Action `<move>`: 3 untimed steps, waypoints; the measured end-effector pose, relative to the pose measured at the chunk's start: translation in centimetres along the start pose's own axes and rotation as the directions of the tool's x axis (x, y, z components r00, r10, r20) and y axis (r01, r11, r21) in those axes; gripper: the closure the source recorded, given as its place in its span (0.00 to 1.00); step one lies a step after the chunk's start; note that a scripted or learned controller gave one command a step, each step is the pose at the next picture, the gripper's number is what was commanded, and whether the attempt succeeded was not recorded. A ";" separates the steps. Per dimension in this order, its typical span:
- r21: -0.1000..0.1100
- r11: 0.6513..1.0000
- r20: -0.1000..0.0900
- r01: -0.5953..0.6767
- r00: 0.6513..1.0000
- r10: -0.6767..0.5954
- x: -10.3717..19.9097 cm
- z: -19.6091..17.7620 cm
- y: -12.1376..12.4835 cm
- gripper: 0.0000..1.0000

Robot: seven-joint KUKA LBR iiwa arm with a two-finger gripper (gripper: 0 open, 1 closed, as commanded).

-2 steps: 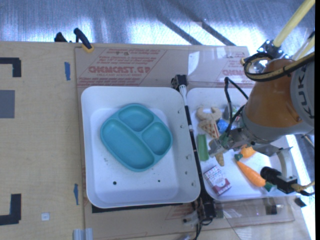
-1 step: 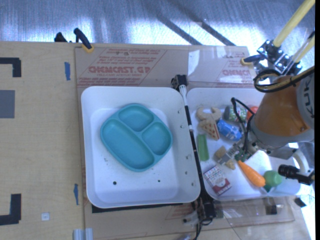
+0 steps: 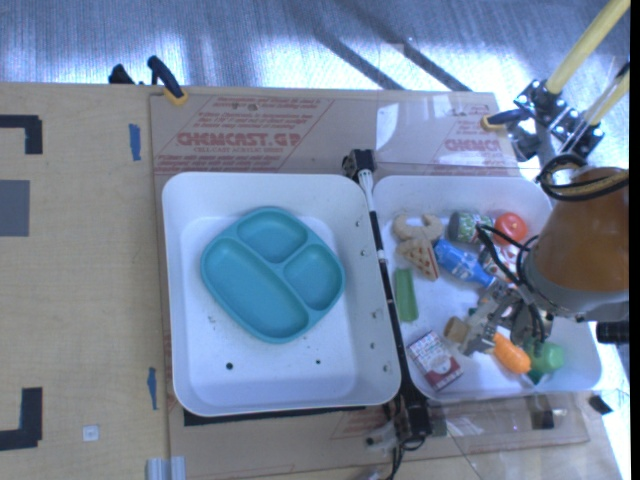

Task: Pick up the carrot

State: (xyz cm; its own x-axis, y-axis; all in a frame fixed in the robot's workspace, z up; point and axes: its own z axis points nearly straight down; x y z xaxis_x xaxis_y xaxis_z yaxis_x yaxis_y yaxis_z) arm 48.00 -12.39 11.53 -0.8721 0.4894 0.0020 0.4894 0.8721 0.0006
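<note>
The carrot [image 3: 511,354], orange with a green leafy top [image 3: 546,358], lies near the front right corner of the right bin [image 3: 575,380]. My gripper [image 3: 495,324] hangs low over the bin, just up and to the left of the carrot and right against its orange end. The metal of the gripper hides where it meets the carrot. The grey arm with its orange band [image 3: 590,238] reaches in from the right above it.
The right bin also holds a blue bottle [image 3: 462,263], a red ball [image 3: 511,227], a green can [image 3: 463,225], a beige toy [image 3: 415,230], a green stick [image 3: 404,294] and a red-and-white box [image 3: 435,358]. A teal divided plate [image 3: 272,273] sits in the left bin [image 3: 190,368].
</note>
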 end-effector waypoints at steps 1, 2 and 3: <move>-0.001 1.000 0.000 0.001 1.000 -0.001 0.0 0.0 0.1 0.00; -0.008 0.969 0.007 -0.245 0.969 0.245 -1.8 2.5 -2.5 0.00; -0.016 0.969 0.024 -0.248 0.968 0.248 -2.3 1.3 -2.4 1.00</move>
